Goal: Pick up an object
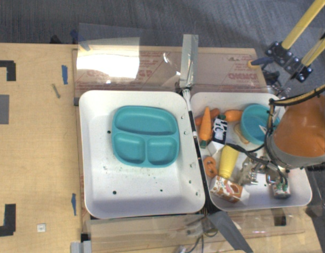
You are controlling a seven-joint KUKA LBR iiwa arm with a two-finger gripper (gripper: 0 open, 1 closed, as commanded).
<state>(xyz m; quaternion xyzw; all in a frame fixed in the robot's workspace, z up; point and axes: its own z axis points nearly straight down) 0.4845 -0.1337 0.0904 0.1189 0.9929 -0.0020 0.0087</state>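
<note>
One teal divided plate (145, 136) lay in the left bin (94, 157). The right bin (299, 196) held one carrot (205, 125), one yellow bottle (227, 162) and one teal bowl (253, 123). The arm hid the gripper (255, 170); its jaws' state could not be told.

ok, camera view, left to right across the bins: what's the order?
Teal divided plate in the left bin → orange carrot → yellow bottle → teal bowl → arm's orange band.

Teal divided plate (145, 135) lying in white left bin (94, 157), orange carrot (206, 124), yellow bottle (228, 161), teal bowl (254, 123), black-and-white packet (220, 129) sitting in white right bin (299, 194).
</note>
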